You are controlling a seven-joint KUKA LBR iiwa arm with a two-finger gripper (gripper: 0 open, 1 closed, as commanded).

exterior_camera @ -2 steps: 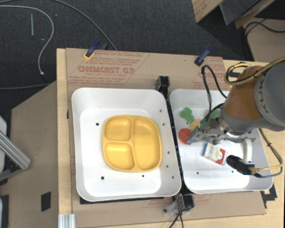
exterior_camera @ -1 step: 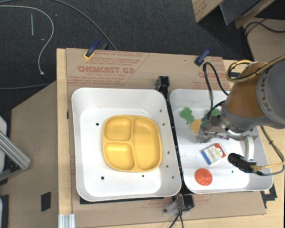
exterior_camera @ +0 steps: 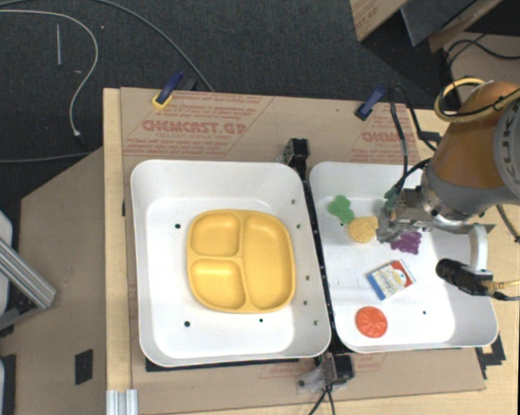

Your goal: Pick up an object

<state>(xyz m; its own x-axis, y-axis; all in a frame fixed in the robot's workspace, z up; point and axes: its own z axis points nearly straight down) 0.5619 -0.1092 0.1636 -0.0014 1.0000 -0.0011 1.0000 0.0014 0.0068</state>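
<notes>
Bench [exterior_camera: 113, 265]: cardboard-covered surface bearing 2 shallow white bins side by side.

Left bin [exterior_camera: 150, 190]: glossy white plastic with rounded corners. Holds 1 yellow tray [exterior_camera: 241, 261], smooth, with 3 compartments, lying flat at centre frame.

Right bin [exterior_camera: 469, 324]: same make. Contents, 5 items:
- green piece [exterior_camera: 341, 207], small and lobed, at the upper left of the bin;
- yellow lump [exterior_camera: 362, 230], rounded, just below the green piece;
- purple piece [exterior_camera: 406, 242], knobbly (partly covered by the hand);
- small box [exterior_camera: 389, 278], flat, blue, white and red, tilted, below the purple piece;
- orange-red disc [exterior_camera: 372, 322], round, lowest in the bin, well apart from the hand.

Hand [exterior_camera: 394, 226]: at right of frame, low over the right bin between the yellow lump and the purple piece, close to both. Open or closed: cannot tell. Nothing visibly gripped.

Arm [exterior_camera: 479, 155]: grey with an orange band, entering from the right edge.
</notes>
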